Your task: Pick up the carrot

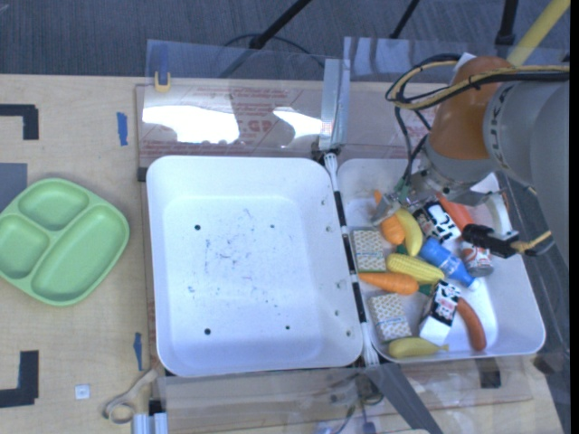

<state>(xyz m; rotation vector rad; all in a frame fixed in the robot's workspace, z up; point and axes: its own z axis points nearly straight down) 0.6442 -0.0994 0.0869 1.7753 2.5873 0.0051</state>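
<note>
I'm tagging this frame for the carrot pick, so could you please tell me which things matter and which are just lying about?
For the job:
carrot
gripper
right bin

Lying about:
corn cob
banana
blue can
left bin
green plate

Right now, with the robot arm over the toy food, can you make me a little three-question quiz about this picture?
1. True or false: the carrot lies in the right bin.
2. Multiple choice: what sits on the bench left of the two bins? A) a red bowl B) a green divided plate C) a blue cup
3. Fill in: the corn cob lies just above the ____ in the picture.

Key: 1 true. 2 B. 3 carrot.
</note>
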